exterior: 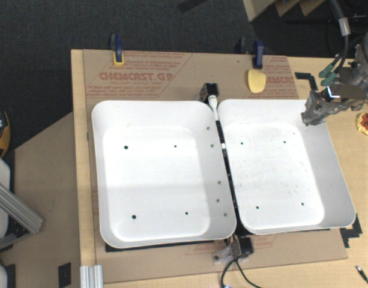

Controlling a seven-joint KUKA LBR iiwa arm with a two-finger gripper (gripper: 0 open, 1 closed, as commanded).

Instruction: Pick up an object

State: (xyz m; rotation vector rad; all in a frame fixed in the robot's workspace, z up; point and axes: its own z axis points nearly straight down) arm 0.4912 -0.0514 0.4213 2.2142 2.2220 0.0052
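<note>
Where the arm enters from the right side of the view, the pincer (311, 114) sits over the far right corner of the right bin (328, 179), at or just above the rim. The pincer is small and dark against the white wall, so whether it is apart or together cannot be told, and no item is seen in it.

The left bin (105, 179) and the right bin lie side by side on the surface (81, 101), a brown board with red lettering. Their inner rims meet along a dark strip (223, 155) running front to back. Each bin floor shows small dark dots only.

The one loose item in view is a pale yellow object (256, 81), which rests on the surface just beyond the far rim of the right bin, below a blue clamp (258, 51). A second blue clamp (117, 45) grips the far edge of the board on the left
</note>
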